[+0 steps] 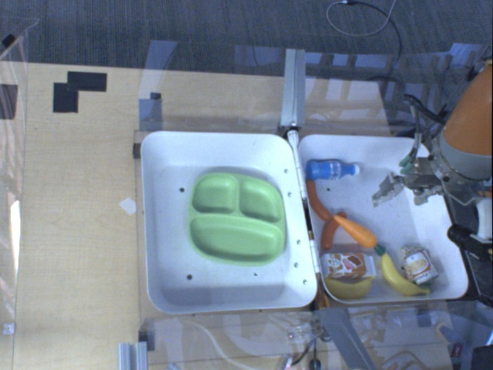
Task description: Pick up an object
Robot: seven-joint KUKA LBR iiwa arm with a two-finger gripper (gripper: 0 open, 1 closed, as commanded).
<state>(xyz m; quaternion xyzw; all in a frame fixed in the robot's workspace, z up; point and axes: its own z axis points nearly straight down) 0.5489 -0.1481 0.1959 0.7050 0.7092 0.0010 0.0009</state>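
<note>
The right bin [431,149] holds a blue bottle [330,169] lying at its far left. An orange carrot [356,231] lies across a reddish sausage [320,216]. A yellow banana [399,277] and a small round can [418,264] are at the near right, and a red-and-white packet [348,267] rests on a yellow item [348,287] at the near edge. My gripper [400,194] hangs over the bare middle-right of this bin, to the right of the bottle and above the carrot. It is open, with nothing between its fingers.
The left bin [166,230] carries a green divided plate [236,217]. A metal divider rail [291,91] runs between the bins at the back. The arm's orange band [471,118] comes in from the right. Clear panels stand around the bench.
</note>
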